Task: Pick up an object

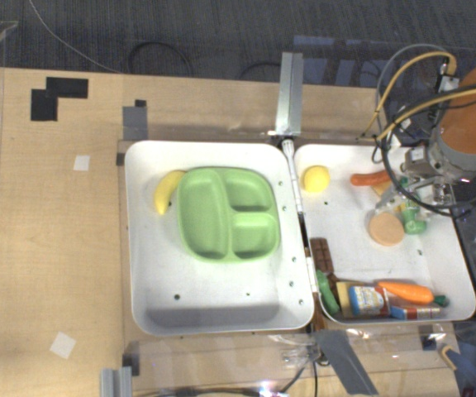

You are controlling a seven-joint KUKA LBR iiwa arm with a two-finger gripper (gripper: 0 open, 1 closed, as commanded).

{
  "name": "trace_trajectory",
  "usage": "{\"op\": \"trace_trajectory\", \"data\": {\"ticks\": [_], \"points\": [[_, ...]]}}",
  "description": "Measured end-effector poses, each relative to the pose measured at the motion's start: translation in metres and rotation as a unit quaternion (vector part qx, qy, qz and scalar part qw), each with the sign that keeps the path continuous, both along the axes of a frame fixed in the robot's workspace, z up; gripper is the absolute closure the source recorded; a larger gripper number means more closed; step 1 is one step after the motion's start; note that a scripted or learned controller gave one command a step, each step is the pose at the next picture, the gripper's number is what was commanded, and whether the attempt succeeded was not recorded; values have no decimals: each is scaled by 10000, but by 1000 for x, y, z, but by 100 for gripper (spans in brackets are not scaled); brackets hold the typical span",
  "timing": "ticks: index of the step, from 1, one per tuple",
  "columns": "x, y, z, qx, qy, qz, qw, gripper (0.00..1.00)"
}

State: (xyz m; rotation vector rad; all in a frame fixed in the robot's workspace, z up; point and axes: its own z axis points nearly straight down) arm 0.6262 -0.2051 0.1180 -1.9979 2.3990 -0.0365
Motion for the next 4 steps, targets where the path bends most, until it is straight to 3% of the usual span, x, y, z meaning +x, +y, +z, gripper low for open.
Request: {"op": "trace_trajectory", "data": {"ticks": [1, 2, 3, 4], "points": [[-43, 34, -28, 41, 72, -498, 9987, 0], [45, 18, -29, 77, 94, 1349, 9908, 0], [4, 38, -29, 13, 102, 1260, 9920, 0], [8, 40, -15, 15, 44, 1260, 9920, 100]]}}
